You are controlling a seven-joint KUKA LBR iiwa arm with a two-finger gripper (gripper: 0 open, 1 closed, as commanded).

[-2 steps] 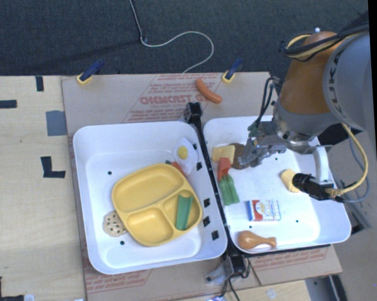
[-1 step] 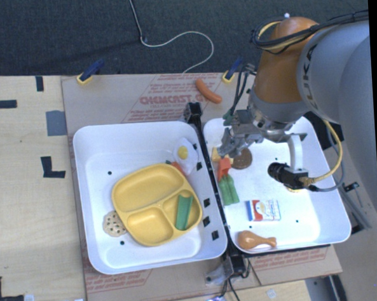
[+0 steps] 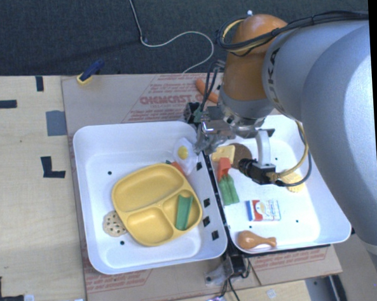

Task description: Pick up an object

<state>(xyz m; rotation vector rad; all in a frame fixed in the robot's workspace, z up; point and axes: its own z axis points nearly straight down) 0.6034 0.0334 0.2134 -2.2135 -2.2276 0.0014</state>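
My gripper [image 3: 204, 138] hangs low over the divider between the two bins, at the far end, under the orange wrist band. Just below it in the right bin [image 3: 320, 227] lie a yellow wedge [image 3: 224, 154], a brown round piece [image 3: 241, 154], an orange-red stick [image 3: 223, 169] and a green stick [image 3: 228, 190]. A small yellow piece [image 3: 183, 153] lies in the left bin [image 3: 92, 184], close to the gripper's left side. I see no object lifted off the bin floor.
A yellow divided plate [image 3: 143, 194] holds a green piece [image 3: 183, 212] in the left bin, with a cookie [image 3: 113, 224] beside it. The right bin also holds a white-and-blue card [image 3: 263, 210] and a brown drumstick [image 3: 256, 240]. The arm covers the right bin's far side.
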